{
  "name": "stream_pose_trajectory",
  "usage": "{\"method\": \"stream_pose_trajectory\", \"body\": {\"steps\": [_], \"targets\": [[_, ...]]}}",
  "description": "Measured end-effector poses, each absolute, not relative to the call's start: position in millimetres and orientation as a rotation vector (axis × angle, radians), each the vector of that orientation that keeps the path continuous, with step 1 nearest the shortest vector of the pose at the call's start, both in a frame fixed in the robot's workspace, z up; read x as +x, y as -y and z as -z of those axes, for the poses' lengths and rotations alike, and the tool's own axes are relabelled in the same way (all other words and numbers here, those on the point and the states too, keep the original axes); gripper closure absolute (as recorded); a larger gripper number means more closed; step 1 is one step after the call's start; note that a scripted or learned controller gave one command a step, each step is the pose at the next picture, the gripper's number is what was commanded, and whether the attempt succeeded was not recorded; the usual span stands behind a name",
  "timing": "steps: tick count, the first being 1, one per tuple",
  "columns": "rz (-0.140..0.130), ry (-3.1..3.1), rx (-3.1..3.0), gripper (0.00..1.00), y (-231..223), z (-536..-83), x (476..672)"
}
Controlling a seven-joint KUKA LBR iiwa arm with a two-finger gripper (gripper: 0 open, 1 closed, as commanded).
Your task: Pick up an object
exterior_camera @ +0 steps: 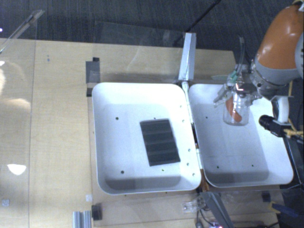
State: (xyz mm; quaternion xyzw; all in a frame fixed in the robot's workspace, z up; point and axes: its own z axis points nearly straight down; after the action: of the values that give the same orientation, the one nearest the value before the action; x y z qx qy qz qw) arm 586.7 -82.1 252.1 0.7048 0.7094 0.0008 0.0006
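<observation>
White left bin (102, 141): a shallow moulded plastic tray on the pale wooden desk (52, 141). It bears a dark, ribbed, rectangular slab (160, 142) lying flat near its middle.
Slab's axis: the long side runs near to far, with the far end tipped slightly left.
White right bin (247, 160): it touches the left bin along their shared edge, and its near half is bare.
Clear object: a transparent, glass-like cup with an orange-red piece inside (235, 110) sits in the far part of the right bin, upright as far as I can judge.
Jaws (236, 90): they hang at the cup's top, directly above it. Metal and glare blur together there, so whether they are spread or pressed cannot be told.
Arm: the grey wrist with its orange band (282, 37) comes in from the far right.
Deciding relation: the cup lies straight below the jaws, while the slab lies well apart to the near left, across the bins' divide.
Judgement: the cup looks like the closer target; no lift is evident.
</observation>
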Motion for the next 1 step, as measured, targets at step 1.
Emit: {"method": "stream_pose_trajectory", "body": {"steps": [1], "targets": [[-0.001, -2.355, 2.078, 0.0, 149.4, -174.3, 629.1]]}}
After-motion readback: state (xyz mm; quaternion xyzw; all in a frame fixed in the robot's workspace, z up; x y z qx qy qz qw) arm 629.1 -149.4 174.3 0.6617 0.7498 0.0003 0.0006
